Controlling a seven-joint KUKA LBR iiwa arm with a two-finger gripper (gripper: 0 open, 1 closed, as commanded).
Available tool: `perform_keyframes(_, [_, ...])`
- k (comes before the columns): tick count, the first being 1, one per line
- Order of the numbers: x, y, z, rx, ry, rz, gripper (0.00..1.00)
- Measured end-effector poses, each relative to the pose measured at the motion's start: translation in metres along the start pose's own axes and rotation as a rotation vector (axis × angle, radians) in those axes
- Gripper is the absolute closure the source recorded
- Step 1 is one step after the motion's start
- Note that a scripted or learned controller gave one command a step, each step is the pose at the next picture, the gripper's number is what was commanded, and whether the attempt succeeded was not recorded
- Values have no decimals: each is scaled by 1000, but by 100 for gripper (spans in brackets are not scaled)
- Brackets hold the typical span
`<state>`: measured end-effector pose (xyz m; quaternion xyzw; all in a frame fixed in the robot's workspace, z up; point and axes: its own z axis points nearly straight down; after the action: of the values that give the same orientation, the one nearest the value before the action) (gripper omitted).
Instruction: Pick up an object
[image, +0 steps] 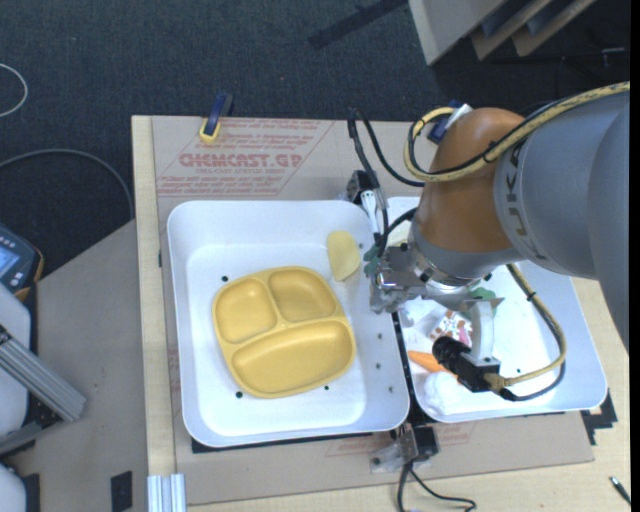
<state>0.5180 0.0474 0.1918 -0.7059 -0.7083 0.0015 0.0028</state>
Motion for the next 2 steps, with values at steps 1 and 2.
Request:
perform_keyframes(1, [37, 46, 7, -10, -2, 0, 100])
perform_keyframes(2, [94, 116, 65, -10, 0, -2, 100])
